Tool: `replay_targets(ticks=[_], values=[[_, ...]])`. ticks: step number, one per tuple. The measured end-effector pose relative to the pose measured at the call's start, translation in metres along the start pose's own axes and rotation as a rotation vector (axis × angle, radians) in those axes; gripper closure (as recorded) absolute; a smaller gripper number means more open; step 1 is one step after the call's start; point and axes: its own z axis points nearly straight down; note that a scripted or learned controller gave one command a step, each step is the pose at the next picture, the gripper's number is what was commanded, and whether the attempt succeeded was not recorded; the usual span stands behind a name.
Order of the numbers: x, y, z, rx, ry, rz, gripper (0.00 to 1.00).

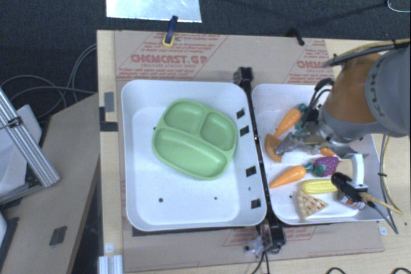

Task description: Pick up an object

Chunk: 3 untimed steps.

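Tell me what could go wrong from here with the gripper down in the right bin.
1. The gripper sits low among crowded toy food: the upper carrot, the lower carrot and the purple piece lie close together, so it may nudge neighbours or close on two.
2. The carrots are tapered and could slip out.
3. The upper carrot lies near the right bin wall, which may block a finger.

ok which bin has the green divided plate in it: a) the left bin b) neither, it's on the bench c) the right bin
a: the green divided plate lies flat inside the left bin, while the right bin holds the toy food, such as the two carrots and the corn cob.
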Motion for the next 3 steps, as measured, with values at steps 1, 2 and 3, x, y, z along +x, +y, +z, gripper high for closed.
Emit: replay_targets(ticks=[1,2,3], values=[[-0.001,0.001,-0.011,-0.005,-0.003,0.001,1.0],[0.005,0.003,-0.055,-0.003,-0.002,-0.003,1.0],[0.0,0.001,-0.101,-0.004,-0.003,-0.002,1.0]])
